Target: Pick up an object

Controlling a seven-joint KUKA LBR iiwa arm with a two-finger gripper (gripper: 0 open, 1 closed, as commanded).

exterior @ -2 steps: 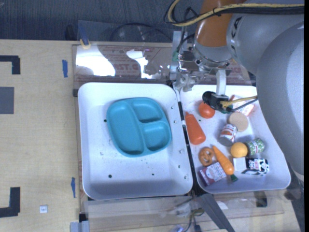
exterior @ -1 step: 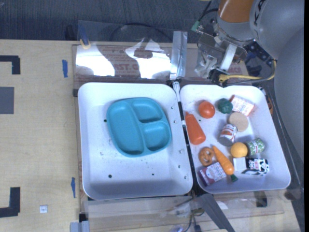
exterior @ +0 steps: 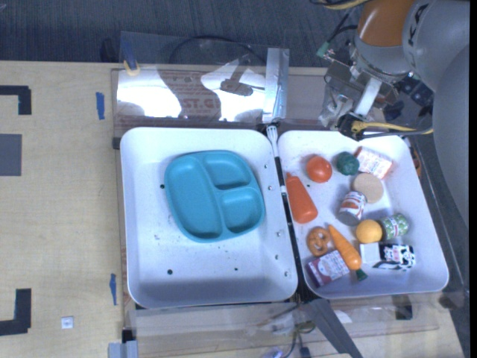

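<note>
Toys fill the right bin point(exterior: 428, 222), none of them lifted. Nearest the camera, along its front, a carrot point(exterior: 344, 247) lies at a slant with its green end toward the front rim, its side touching a maroon packet point(exterior: 326, 268) on the left. Just right of the carrot sits a black-and-white carton point(exterior: 393, 256). Behind these, a pretzel point(exterior: 318, 239) lies beside the carrot's thin end, and an orange ball point(exterior: 368, 231) sits next to a green-and-white item point(exterior: 396, 224). Mid-bin, a small can point(exterior: 352, 206) is tilted, with a tan round piece point(exterior: 368, 187) just behind it. An orange bottle point(exterior: 300, 199) lies against the left wall. Farther back are a red tomato point(exterior: 319, 168), a dark green ball point(exterior: 346, 162) and a white packet point(exterior: 374, 162) with red print.

A blue tray point(exterior: 215, 194) with three compartments rests in the left bin point(exterior: 149, 259), tilted relative to the bin's sides. Both bins sit on a pale wooden tabletop point(exterior: 52, 222).

Farthest away, the gripper point(exterior: 344, 118) hangs over the back rim of the right bin, above the tomato and green ball and apart from them. Whether its jaws stand apart or together cannot be told from this angle; nothing shows between them.
</note>
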